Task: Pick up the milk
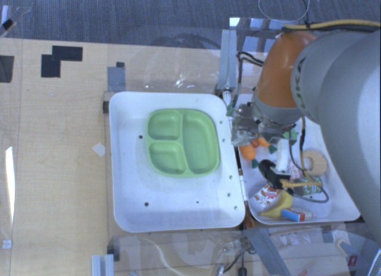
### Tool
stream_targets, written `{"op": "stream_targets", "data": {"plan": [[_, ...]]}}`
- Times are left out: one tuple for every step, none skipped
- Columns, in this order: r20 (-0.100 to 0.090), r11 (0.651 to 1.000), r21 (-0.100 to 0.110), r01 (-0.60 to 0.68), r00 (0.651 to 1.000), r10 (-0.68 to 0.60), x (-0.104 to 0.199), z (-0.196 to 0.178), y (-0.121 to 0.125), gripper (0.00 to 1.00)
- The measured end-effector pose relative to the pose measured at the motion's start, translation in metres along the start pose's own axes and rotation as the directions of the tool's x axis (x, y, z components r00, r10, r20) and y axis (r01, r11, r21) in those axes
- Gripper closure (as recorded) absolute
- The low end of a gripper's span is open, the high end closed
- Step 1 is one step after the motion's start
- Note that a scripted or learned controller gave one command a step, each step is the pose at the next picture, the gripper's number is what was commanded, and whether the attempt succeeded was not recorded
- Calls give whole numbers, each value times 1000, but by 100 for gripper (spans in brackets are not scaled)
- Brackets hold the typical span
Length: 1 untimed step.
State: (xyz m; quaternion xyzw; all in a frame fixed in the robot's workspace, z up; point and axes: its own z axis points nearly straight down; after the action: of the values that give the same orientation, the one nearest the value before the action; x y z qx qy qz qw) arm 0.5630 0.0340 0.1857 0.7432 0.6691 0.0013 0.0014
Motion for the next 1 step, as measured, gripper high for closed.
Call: {"op": "stream_targets", "data": {"plan": [[-1,994,2,114,994,-114,66,-8,-30,100]]}}
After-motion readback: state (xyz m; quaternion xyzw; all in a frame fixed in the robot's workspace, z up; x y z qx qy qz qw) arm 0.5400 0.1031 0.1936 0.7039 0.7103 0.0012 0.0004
